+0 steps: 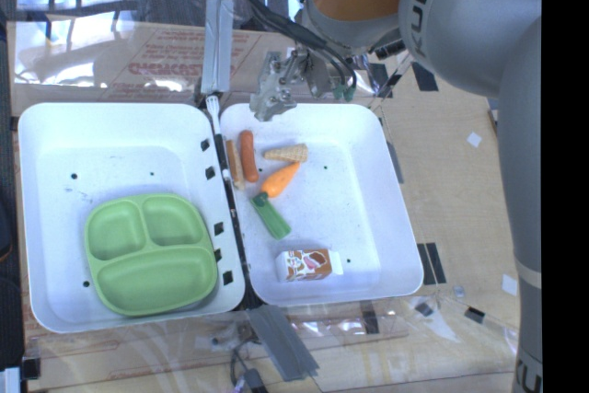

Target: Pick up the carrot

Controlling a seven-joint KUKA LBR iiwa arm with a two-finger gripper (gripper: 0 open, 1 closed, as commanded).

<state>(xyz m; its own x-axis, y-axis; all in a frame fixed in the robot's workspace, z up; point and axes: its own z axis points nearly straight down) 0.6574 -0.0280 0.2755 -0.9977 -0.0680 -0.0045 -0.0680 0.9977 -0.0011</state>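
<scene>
My gripper (267, 106) hangs over the far rim of the right bin (386, 198), above its back left corner, and nothing sits between my fingers; from this slanted view I cannot tell how wide my jaws stand. The carrot (279, 179) lies on the bin's floor, nearer the camera than my gripper and apart from it, slanting with its thin tip toward the bin's right. Just beyond the carrot lies an ice-cream cone (286, 153), and to the carrot's left a hot dog (243, 158) lies along the bin's left wall. A green stick-shaped piece (271, 215) starts at the carrot's thick end and runs toward the camera. Further toward the camera from the carrot rests a small carton (307, 265). Left of the carrot, in the other bin (55, 161), sits a green divided plate (150, 252).
</scene>
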